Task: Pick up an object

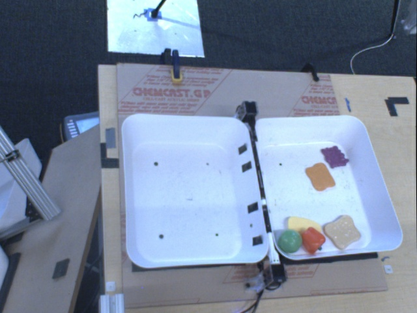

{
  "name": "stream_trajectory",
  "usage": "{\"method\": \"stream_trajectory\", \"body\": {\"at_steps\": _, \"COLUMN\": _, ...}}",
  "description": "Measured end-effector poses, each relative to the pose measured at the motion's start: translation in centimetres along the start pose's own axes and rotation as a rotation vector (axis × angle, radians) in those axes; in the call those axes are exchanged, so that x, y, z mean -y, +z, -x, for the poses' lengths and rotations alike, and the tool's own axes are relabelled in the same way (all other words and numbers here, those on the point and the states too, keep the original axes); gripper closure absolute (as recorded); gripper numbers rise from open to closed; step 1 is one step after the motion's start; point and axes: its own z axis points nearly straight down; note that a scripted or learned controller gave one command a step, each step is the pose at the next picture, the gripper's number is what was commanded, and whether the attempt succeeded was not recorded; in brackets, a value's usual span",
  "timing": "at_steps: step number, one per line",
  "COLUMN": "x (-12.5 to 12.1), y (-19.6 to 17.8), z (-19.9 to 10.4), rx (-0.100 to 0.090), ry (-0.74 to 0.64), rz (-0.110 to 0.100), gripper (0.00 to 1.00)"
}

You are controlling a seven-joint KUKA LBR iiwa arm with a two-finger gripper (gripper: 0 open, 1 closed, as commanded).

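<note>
Pale grey blurred patch (410, 22) noted at far right corner, cut by frame edge; whether it belongs to arm cannot be told. Thin dark rod (395, 8) seen just left of it, running down from top edge at slight slant. Thin white cable (369, 49) seen curling from rod's lower end toward desk (365, 87). No markings or screws made out at this size.

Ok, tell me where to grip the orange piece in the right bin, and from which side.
Come straight down on the orange piece and close across its narrower width. It lies flat and apart from the purple piece, so both long edges look free. It looks thin, so a low grip is probably needed.
</note>
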Motion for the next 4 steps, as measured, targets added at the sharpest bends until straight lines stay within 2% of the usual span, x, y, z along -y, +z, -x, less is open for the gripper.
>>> {"method": "stream_trajectory", "body": {"at_steps": 1, "x": 0.7, "y": 7.3, "z": 4.8, "rx": -0.004, "ry": 0.009, "rz": -0.02, "gripper": 1.0}}
{"method": "stream_trajectory", "body": {"at_steps": 2, "x": 0.4, "y": 16.6, "z": 4.4, "rx": -0.006, "ry": 0.005, "rz": -0.023, "gripper": 1.0}}
{"method": "stream_trajectory", "body": {"at_steps": 3, "x": 0.0, "y": 0.0, "z": 0.2, "rx": 0.0, "ry": -0.003, "rz": 0.005, "gripper": 1.0}}
{"method": "stream_trajectory", "body": {"at_steps": 4, "x": 0.2, "y": 6.8, "z": 4.6, "rx": -0.004, "ry": 0.008, "rz": -0.019, "gripper": 1.0}}
